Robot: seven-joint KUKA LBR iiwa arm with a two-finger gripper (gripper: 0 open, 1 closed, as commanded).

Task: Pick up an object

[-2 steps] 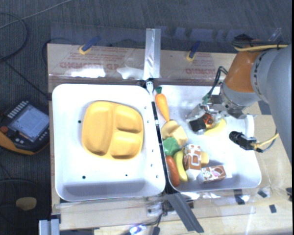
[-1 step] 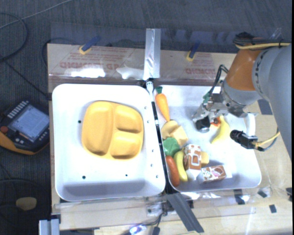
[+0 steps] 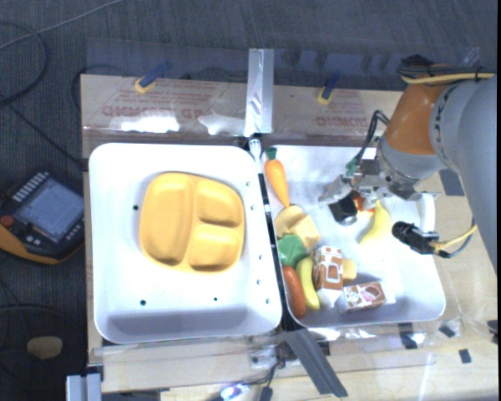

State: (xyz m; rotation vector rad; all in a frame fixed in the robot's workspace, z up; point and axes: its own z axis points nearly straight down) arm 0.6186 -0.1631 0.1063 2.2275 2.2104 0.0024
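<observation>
My gripper (image 3: 356, 194) hangs low over the upper right part of the right bin (image 3: 426, 307). A yellow banana (image 3: 375, 224) lies just below and to the right of it, with a small red piece (image 3: 365, 204) showing at the gripper's lower edge. I see nothing clearly between the fingers. An orange carrot (image 3: 275, 180) lies along the bin's left wall. Below it sit a pale yellow piece (image 3: 290, 220), a green piece (image 3: 290, 249), a red piece (image 3: 294, 289), and two small printed boxes (image 3: 331, 267) (image 3: 364, 295).
The left bin (image 3: 117, 307) holds a yellow compartment plate (image 3: 192, 220). A metal divider (image 3: 265, 224) separates the bins. The arm's grey body with its orange band (image 3: 417, 124) reaches in from the right. The right bin's lower right floor (image 3: 409, 282) is bare.
</observation>
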